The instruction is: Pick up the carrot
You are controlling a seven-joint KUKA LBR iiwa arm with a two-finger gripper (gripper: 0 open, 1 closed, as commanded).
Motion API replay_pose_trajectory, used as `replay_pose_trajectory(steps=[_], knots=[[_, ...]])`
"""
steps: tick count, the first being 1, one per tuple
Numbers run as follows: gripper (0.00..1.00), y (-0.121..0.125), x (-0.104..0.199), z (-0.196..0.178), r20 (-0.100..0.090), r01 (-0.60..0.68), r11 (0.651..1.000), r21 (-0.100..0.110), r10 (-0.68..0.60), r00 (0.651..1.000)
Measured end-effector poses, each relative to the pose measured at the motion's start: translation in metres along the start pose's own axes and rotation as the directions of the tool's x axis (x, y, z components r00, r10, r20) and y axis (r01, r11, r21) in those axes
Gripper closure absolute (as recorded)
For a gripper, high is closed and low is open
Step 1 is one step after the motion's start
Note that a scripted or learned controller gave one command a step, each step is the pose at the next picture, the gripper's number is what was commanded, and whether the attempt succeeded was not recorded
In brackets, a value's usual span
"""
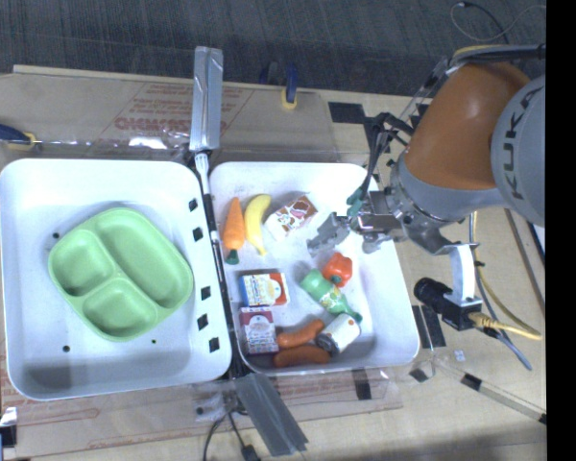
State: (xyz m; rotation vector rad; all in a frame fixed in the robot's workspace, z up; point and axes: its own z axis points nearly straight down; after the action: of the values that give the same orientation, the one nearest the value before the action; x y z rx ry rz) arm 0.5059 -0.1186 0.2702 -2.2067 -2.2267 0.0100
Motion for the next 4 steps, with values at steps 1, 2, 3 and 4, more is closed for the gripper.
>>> replay_pose_trajectory(steps=[1, 2, 3, 4], knots=[[0.00, -0.015, -0.002, 0.084, 0.000, 0.309, 0.951, -0.001, -0.309, 0.951], [1.00, -0.014, -0.002, 0.078, -0.001, 0.314, 0.949, 0.004, -0.314, 0.949], [0.00, -0.014, -0.002, 0.078, -0.001, 0.315, 0.949, 0.004, -0.315, 0.949], [0.00, -0.028, 0.047, -0.017, 0.003, 0.130, 0.992, -0.009, -0.130, 0.992]])
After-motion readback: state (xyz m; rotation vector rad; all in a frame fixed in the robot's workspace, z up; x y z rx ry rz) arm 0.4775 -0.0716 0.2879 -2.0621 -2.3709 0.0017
